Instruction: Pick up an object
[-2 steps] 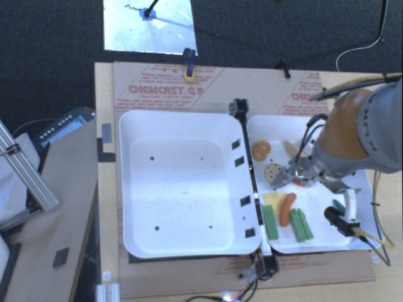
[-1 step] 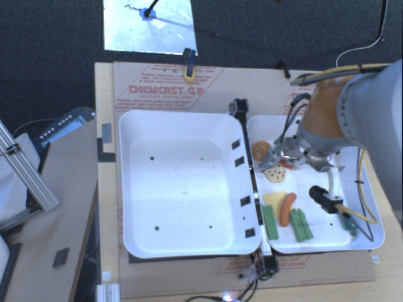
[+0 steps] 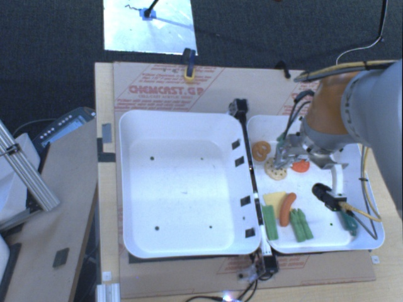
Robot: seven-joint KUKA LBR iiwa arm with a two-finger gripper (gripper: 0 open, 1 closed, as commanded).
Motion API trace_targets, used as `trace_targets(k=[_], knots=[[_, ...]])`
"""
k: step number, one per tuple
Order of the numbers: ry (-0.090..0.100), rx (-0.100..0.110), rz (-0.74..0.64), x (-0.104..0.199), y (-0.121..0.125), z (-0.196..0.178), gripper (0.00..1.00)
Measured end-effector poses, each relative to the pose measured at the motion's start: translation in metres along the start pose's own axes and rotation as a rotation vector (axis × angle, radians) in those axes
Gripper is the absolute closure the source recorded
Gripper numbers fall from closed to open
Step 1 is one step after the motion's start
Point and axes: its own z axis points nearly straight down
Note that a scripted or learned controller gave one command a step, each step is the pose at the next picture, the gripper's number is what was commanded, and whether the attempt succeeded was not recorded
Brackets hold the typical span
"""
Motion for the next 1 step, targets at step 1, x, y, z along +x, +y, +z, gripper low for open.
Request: trace_targets(k=[1], knots=[[0.002,0.014,0.007,-0.0032,-0.1001,0.0128,1.0]])
